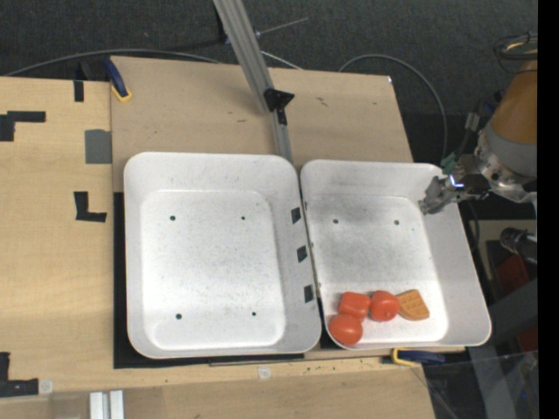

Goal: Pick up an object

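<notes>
Three red tomato-like pieces [356, 314] huddle at the near edge of the right bin [367, 234], with an orange-brown wedge [413, 305] just to their right. My gripper [434, 199] hangs over the right bin's far right rim, well away from those objects, and I see nothing between its tips. The grey arm with its orange band [515, 112] comes in from the right.
The left bin [210, 251] lies beside the right one. A slanted metal pole [249, 46] rises behind the bins. Wooden bench top with black tape marks [52, 147] spreads to the left. Cables run at the back right.
</notes>
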Robot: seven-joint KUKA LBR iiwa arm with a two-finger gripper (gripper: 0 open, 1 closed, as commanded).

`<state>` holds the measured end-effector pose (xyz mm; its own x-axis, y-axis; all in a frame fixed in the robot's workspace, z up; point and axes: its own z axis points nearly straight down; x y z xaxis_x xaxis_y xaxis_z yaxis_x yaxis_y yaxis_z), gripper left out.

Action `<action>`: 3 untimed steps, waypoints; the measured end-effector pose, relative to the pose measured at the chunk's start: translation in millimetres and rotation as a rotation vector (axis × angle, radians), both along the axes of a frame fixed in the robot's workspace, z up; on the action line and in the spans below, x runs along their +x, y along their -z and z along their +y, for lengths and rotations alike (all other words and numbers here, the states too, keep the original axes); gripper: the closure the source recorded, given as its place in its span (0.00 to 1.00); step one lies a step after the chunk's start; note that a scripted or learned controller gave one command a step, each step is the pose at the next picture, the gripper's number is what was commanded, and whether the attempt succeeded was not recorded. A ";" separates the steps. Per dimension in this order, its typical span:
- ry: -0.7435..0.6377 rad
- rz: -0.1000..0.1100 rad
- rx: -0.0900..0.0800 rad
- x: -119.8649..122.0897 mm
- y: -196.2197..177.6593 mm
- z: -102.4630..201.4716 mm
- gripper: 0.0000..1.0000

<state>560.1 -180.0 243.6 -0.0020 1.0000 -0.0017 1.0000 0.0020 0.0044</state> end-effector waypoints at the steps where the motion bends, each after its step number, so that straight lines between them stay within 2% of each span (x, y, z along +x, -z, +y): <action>1: -0.005 0.004 0.004 9.4 -6.7 57.1 1.00; 2: -0.004 0.007 0.004 20.7 4.9 108.2 1.00; 3: -0.006 0.007 0.004 20.3 9.3 172.7 1.00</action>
